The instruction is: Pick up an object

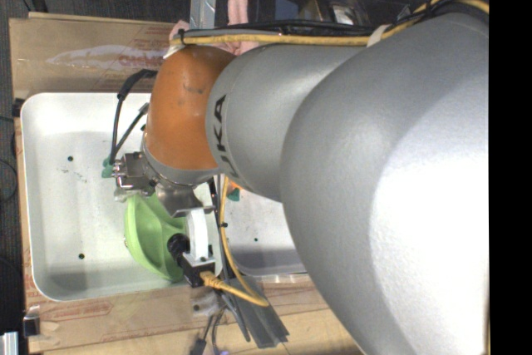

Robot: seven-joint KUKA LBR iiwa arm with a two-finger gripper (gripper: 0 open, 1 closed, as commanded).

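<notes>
The grey arm with its orange band point(184, 108) fills the right and middle of the camera view and reaches down into the left white bin point(50, 179). Under the wrist lies a light green rounded object point(145, 239), partly covered by the wrist hardware. My gripper point(166, 208) sits right above that green object; its fingers are hidden by the wrist. A small dark green piece point(107, 170) peeks out at the wrist's left side.
The right bin point(262, 249) is mostly hidden under the arm; a small orange and teal bit point(233, 194) shows at its left edge. Black cables point(125, 112) loop beside the wrist. A cardboard-coloured bench point(83, 54) surrounds the bins.
</notes>
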